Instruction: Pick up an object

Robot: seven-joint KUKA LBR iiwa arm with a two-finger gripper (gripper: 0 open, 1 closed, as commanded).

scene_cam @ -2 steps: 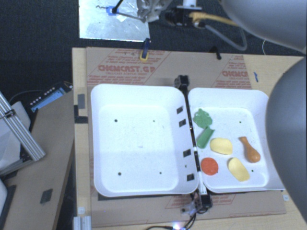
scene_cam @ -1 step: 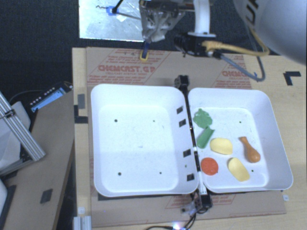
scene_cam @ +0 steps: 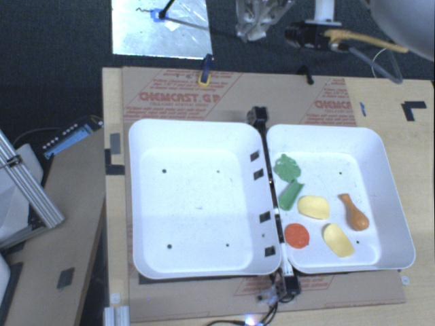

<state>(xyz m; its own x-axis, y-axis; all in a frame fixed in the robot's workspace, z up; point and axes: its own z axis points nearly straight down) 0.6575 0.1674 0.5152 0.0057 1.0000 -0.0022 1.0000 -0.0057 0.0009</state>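
Observation:
The right bin [scene_cam: 391, 182] holds several toy foods. A green leafy piece [scene_cam: 287, 167] lies near its left wall, with a green pickle-like piece [scene_cam: 290, 195] just below it. A yellow lump [scene_cam: 313, 207] sits mid-bin and an orange-brown drumstick [scene_cam: 354, 212] lies to its right. A red round piece [scene_cam: 296, 236] and a pale yellow piece [scene_cam: 338, 240] lie near the front. My gripper [scene_cam: 255, 26] hangs high above the bench's far edge, well behind both bins and away from all the objects. Nothing is visible in it.
The left bin [scene_cam: 146, 182] stands beside the right one, joined along a black clipped seam [scene_cam: 268, 189]. Both rest on a cardboard sheet [scene_cam: 177, 94]. A silver sheet [scene_cam: 161, 17] lies at the back left. A metal frame [scene_cam: 27, 189] stands at the far left.

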